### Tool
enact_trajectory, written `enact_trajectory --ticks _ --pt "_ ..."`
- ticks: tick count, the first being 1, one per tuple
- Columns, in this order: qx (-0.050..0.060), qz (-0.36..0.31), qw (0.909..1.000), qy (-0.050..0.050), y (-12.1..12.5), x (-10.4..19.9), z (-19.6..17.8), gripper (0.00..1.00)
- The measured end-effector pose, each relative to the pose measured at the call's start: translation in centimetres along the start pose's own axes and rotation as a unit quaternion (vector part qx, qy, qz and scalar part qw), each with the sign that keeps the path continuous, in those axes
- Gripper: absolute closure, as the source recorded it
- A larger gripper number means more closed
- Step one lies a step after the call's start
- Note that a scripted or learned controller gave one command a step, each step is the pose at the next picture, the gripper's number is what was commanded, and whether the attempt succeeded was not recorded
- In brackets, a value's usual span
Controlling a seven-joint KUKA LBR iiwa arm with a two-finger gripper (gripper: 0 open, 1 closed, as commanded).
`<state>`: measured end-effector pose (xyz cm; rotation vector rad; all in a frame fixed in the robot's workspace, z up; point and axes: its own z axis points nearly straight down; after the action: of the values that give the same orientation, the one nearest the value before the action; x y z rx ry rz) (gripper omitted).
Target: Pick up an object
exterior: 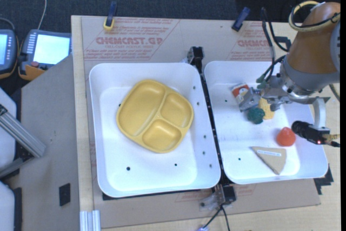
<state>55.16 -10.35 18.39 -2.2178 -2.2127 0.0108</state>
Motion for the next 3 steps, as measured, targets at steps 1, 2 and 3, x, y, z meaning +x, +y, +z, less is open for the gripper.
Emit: enact_trajectory --ticks 1,2,3 --pt "-0.006 -0.001 1.0 -0.001 0.3 0.0 -0.5 0.0" --pt "-0.001 -0.001 1.0 0.0 -0.7 0.0 5.4 0.0" --pt "-0.004 0.0 1.0 0.0 -0.7 0.1 10.1 0.0"
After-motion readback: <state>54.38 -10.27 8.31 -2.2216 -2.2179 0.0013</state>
